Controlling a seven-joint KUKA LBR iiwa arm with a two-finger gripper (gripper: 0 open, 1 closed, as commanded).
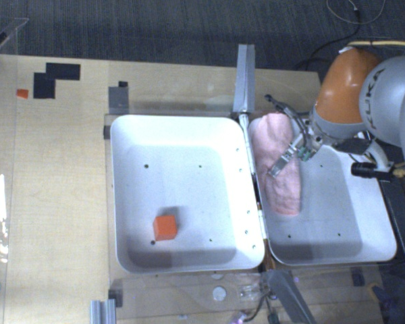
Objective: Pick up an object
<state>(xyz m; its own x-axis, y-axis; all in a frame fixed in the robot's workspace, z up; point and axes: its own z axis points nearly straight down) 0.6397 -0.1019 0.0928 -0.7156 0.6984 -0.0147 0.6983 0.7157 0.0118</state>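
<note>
Camera view shows the gripper [281, 165] lowered over a pink cloth [278, 171] lying along the left wall of the right bin [337, 245]. Whether its jaws are apart or together, I cannot tell. Well left of the jaws, an orange cube [165, 227] sits in the left bin [182, 140].

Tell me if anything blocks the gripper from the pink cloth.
Nothing visible does. The gripper is right over the pink cloth in the right bin. The orange block lies apart in the left bin.
</note>
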